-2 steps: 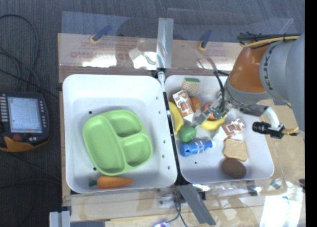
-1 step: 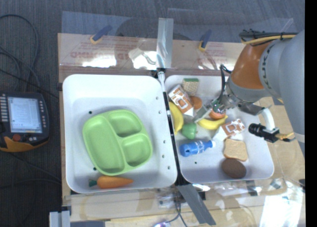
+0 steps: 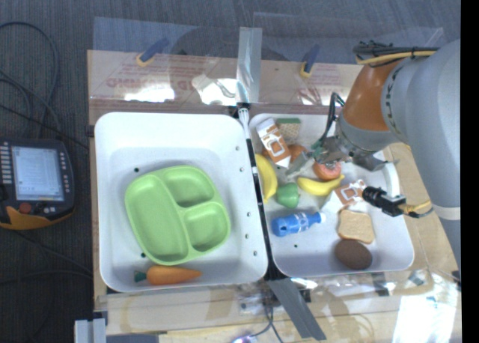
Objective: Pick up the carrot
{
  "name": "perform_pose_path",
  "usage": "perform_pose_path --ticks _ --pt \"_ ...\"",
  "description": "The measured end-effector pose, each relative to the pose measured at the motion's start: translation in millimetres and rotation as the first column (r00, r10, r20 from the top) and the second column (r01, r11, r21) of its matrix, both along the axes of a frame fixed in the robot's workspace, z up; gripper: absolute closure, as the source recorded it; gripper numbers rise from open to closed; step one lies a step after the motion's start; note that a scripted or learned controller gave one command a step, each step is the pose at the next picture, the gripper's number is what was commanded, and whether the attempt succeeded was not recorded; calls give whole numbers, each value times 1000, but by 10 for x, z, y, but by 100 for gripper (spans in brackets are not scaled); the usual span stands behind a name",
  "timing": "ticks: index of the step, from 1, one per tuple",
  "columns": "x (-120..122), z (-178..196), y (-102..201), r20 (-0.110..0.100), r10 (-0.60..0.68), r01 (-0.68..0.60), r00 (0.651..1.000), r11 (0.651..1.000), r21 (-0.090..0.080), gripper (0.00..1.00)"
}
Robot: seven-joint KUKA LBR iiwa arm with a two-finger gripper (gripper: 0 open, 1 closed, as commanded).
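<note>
Gripper [image 3: 327, 156], grip state impossible to tell, hung far right of the green tray [image 3: 177, 214]; we judged it should cross to the carrot [image 3: 171, 275] just below that tray.

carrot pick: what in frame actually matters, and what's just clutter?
Matters:
carrot, front of left bin, beside the green tray
gripper, over right bin

Clutter:
green tray
bananas
blue bottle
bread slice
brown potato
green round fruit

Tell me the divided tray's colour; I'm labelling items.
Light green, seen in the camera view, left bin.
</note>
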State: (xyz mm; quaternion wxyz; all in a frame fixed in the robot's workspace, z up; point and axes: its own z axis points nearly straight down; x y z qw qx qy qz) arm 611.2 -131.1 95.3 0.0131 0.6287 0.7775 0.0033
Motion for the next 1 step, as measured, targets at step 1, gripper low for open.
perform_pose_path --ticks 1 --pt "370 -3 -170 -9 -255 255 967 967 11 0"
